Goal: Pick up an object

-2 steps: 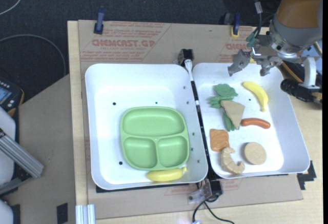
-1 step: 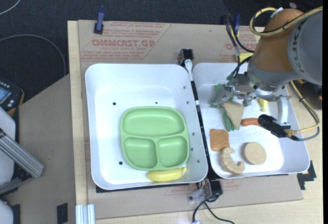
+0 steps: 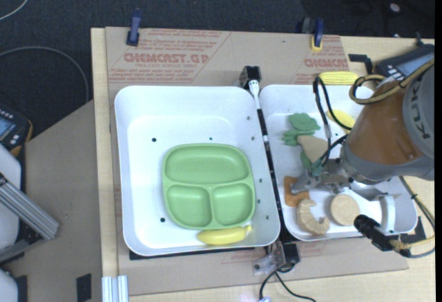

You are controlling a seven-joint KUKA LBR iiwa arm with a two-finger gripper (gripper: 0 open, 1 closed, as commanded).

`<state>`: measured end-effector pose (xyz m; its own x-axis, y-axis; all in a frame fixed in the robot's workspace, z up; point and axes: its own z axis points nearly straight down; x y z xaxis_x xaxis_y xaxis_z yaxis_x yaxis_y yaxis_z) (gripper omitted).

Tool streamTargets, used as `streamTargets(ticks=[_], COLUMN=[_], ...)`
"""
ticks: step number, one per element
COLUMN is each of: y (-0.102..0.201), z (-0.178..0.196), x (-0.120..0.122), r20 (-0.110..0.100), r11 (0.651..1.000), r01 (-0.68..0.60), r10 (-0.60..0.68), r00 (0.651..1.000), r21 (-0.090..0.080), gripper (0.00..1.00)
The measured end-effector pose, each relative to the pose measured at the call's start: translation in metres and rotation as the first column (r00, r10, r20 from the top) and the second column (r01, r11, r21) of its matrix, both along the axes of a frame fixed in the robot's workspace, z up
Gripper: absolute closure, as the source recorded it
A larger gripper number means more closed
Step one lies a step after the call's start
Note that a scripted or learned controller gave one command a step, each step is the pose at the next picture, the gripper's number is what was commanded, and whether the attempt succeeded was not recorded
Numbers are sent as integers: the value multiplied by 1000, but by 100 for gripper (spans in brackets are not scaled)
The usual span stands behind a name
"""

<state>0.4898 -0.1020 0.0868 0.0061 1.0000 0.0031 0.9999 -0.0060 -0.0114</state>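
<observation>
Camera view: green tray point(image 3: 207, 184) and banana point(image 3: 222, 236) in left bin point(image 3: 131, 155); claw point(image 3: 304, 186) state unclear.

Divided plate point(image 3: 207, 184) in left bin point(image 3: 131, 155), banana point(image 3: 222, 236) just before it, toy foods point(image 3: 304, 129) in right bin point(image 3: 276, 97)

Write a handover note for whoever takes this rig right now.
Tool: low in the right bin, among the food pieces; nothing is visibly held, and its grip state is unclear.
Right bin: green leafy piece, tan wedge, round cracker, pale bitten ring, yellow piece partly behind the arm.
Left bin: green divided plate, banana at its near edge.
Done: arm is over the right bin.
Left: grasp and lift one item.
</observation>
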Motion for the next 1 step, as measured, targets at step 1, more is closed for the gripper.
streamTargets(ticks=[1], y=[-56], z=[-1], x=[50], r20=[17], r11=[1000], r01=[-4], r10=[4], r00=[1000], r21=[-6], gripper=[0])
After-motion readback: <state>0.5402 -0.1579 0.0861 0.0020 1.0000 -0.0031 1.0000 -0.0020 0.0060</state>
